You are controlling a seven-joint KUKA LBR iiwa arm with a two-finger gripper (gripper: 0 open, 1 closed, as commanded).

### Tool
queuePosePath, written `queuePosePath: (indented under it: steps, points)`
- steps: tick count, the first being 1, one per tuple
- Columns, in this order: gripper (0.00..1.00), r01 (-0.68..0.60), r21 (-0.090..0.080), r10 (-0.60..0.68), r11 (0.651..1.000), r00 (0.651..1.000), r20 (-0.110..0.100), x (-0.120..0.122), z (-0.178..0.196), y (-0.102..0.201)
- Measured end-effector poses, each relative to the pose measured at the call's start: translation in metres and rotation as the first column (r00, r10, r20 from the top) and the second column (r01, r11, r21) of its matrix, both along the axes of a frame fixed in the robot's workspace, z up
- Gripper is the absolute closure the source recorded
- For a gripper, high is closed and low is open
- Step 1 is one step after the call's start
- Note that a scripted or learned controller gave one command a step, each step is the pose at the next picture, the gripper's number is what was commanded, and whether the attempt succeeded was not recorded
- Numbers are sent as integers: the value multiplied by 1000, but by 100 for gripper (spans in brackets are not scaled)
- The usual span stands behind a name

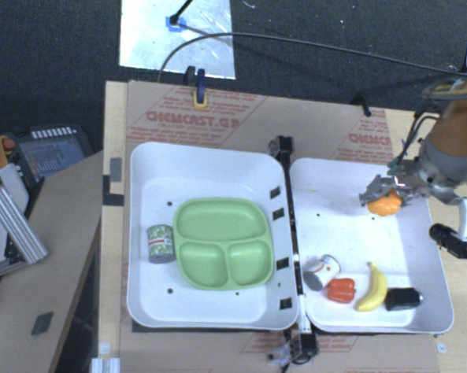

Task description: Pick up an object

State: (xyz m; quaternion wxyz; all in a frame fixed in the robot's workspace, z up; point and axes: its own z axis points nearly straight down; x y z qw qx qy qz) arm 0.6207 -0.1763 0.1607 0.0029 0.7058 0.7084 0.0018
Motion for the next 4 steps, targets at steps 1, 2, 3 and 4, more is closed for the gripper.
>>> queuePosePath:
  steps: [1,2,3,4]
  points:
    - [100,-2,0,2,1000,1000,1,6,56,9]
    - [100,-2,0,2,1000,1000,0,8,100,9]
    - [100,-2,1,2,1000,1000,-3,9,128,9]
    - [100,-6,3,6,1000,1000,-6,12,115,71]
